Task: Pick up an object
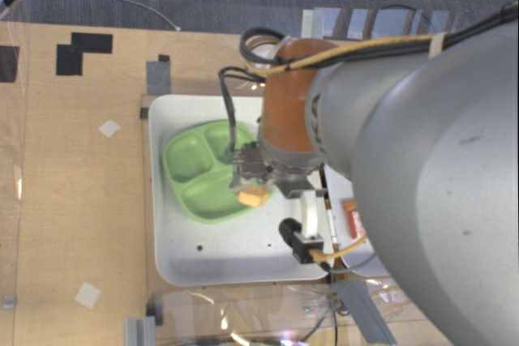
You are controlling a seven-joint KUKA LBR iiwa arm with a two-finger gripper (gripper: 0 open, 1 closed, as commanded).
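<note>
Although the tool (247, 174) sits low over the green plate (199, 166), I cannot tell its state. Small orange piece (253, 197) lies just beneath, on the plate's near rim. Probably light, rigid; pinch across its short sides. Plate rests in the white bin (219, 251).

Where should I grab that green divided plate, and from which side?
Take the plate by its left outer rim, coming straight down from above. It lies flat in the bin, so only the thin raised rim offers an edge, and the arm covers its right side.
</note>
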